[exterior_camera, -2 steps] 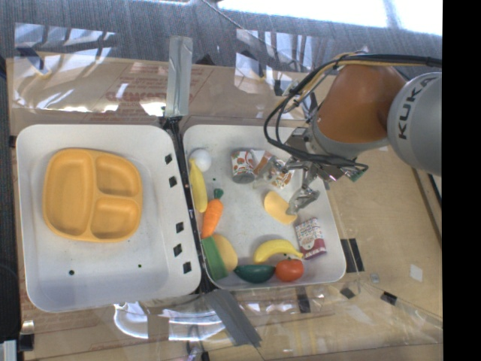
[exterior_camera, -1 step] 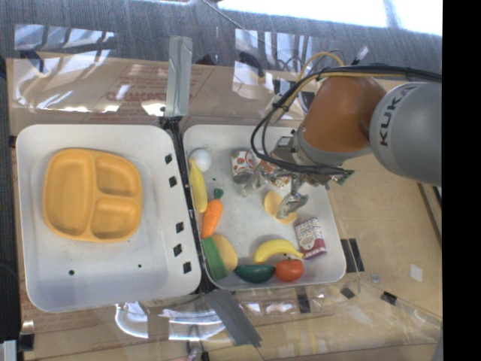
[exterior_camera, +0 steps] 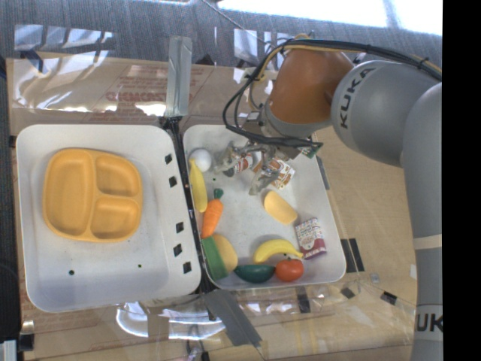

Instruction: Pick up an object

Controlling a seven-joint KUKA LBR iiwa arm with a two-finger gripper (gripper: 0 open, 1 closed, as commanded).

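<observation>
The right bin (exterior_camera: 325, 201) holds several toy foods: a white egg (exterior_camera: 201, 157), a long yellow piece (exterior_camera: 198, 188), a carrot (exterior_camera: 213, 216), a yellow wedge (exterior_camera: 280, 208), a red and white packet (exterior_camera: 310, 238), a banana (exterior_camera: 275, 250), a red tomato (exterior_camera: 289, 270), a dark green piece (exterior_camera: 254, 273) and a yellow-green piece (exterior_camera: 221, 255). My gripper (exterior_camera: 259, 165) hangs low over the bin's far end, right of the egg and just above the yellow wedge. It looks open, and I see nothing between its fingers.
The left bin (exterior_camera: 30, 269) holds a yellow divided plate (exterior_camera: 92, 195). A raised rim (exterior_camera: 180, 201) separates the two bins. The grey arm (exterior_camera: 391, 119) with its orange band (exterior_camera: 304, 85) comes in from the right over the right bin's far corner.
</observation>
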